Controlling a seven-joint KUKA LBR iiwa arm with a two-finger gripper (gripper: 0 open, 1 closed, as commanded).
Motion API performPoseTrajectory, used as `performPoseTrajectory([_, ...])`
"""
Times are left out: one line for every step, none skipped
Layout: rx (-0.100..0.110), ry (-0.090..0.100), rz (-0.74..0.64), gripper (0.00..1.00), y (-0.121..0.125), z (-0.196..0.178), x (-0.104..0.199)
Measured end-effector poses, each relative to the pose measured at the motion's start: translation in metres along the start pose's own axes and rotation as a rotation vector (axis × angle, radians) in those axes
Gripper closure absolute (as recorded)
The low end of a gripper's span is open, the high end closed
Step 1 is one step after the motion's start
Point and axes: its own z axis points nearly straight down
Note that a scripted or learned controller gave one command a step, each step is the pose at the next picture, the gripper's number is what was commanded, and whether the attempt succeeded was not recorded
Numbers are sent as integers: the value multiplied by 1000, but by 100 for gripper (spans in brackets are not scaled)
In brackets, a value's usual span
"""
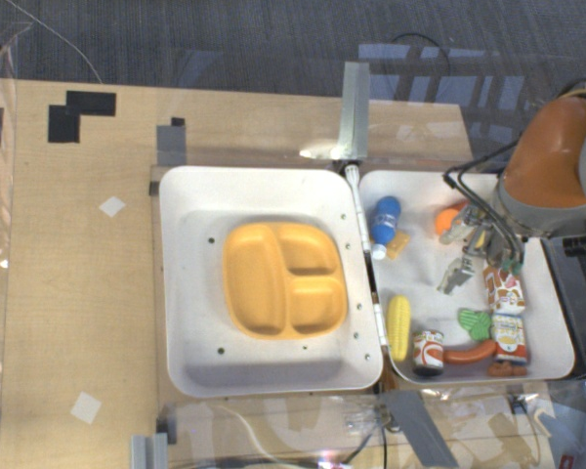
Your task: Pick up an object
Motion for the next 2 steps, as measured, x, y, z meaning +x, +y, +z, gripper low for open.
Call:
performPoseTrajectory([0,2,169,0,-22,18,-45])
performPoseTrajectory([0,-2,93,0,-36,6,-65])
